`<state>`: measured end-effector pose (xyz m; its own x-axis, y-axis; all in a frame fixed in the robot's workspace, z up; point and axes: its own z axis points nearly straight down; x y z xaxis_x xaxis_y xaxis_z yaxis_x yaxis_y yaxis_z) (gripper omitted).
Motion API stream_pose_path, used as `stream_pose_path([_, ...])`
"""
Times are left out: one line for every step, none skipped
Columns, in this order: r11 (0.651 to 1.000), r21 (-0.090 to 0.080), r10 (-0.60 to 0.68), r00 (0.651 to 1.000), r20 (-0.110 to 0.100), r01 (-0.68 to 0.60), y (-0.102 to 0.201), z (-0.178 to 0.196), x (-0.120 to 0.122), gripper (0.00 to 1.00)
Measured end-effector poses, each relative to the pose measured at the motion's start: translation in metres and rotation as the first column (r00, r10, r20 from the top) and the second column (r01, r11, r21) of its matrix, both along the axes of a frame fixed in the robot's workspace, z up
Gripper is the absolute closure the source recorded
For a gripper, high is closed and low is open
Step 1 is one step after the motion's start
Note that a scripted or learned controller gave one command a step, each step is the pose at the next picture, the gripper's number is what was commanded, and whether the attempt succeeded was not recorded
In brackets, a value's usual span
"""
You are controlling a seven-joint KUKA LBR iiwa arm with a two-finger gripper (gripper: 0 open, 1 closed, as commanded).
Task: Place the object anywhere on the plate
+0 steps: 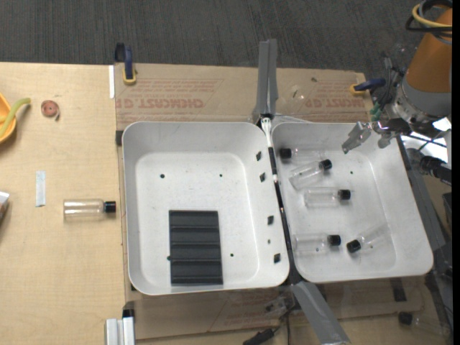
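Note:
A black ribbed plate (194, 248) lies flat in the front part of the left bin (144, 157). Several clear vials with black caps lie scattered in the right bin (410, 221), among them one (314, 169) near the back, one (327, 196) in the middle and one (366, 241) at the front. My gripper (368, 141) hangs over the back right corner of the right bin, open, with nothing between its fingers. It is above and to the right of the nearest vial.
Outside the bins, on the wooden bench to the left, lie another clear vial (88, 208), a white strip (40, 189), a red disc (49, 108) and a yellow object (6, 117). Clamps (126, 63) hold the cardboard behind the bins.

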<state>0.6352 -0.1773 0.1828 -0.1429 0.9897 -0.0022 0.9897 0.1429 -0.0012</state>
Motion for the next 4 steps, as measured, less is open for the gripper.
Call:
stream_pose_path([0.983, -0.001, 0.182, 0.983, 0.004, -0.182, -0.045, 0.023, 0.024, 0.0])
stream_pose_path([0.965, -0.001, 0.264, 0.965, 0.002, -0.264, -0.045, 0.132, 0.024, 0.0])
stream_pose_path([0.954, 0.0, 0.301, 0.954, 0.001, -0.301, -0.045, 0.259, -0.041, 0.0])
stream_pose_path([0.988, 0.001, 0.151, 0.988, 0.0, -0.151, 0.019, 0.258, 0.016, 0.0])
